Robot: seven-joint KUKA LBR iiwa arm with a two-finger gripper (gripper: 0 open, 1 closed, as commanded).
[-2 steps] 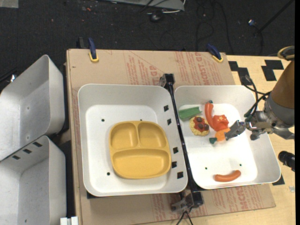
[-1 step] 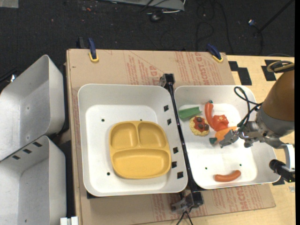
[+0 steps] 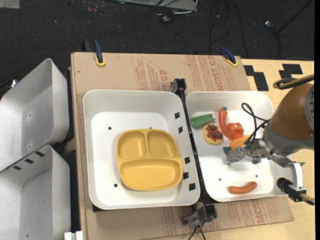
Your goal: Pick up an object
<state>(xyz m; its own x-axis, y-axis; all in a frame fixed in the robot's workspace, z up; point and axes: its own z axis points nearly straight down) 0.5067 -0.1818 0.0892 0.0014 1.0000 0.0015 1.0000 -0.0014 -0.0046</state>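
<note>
- We are looking down on a brown cardboard-covered worktop point(image 3: 150, 66) that is carrying two shallow white plastic bins side by side.
- The left white bin point(image 3: 95, 134) is holding a yellow plastic divided plate point(image 3: 149, 160), which is lying flat near the bin's middle with its two small sections toward 12 o'clock and its one long section toward 6 o'clock.
- The right white bin point(image 3: 210, 184) is holding the toy food: a green flat wedge-shaped piece point(image 3: 201, 119) is lying toward 10 o'clock in that bin, just beside the divider.
- A small round yellow toy pizza with dark toppings point(image 3: 213, 134) is sitting just at 5 o'clock of the green piece.
- A red curved toy chilli pepper point(image 3: 222, 119) and a red chunky toy piece point(image 3: 235, 130) are lying just at 3 o'clock of the pizza, close together.
- An orange-and-green toy piece point(image 3: 236, 144) is lying right under the red ones, touching or nearly touching the claw.
- A reddish-orange toy sausage point(image 3: 242, 187) is lying alone near the bin's 6 o'clock wall, apart from the rest.
- The grey arm with its orange band point(image 3: 295, 116) is reaching in from 3 o'clock, and its metal claw point(image 3: 235, 156) is hanging low over the right bin's middle, between the cluster and the sausage.
- We cannot tell how wide the claw is standing, and we are seeing nothing gripped in it.
</note>
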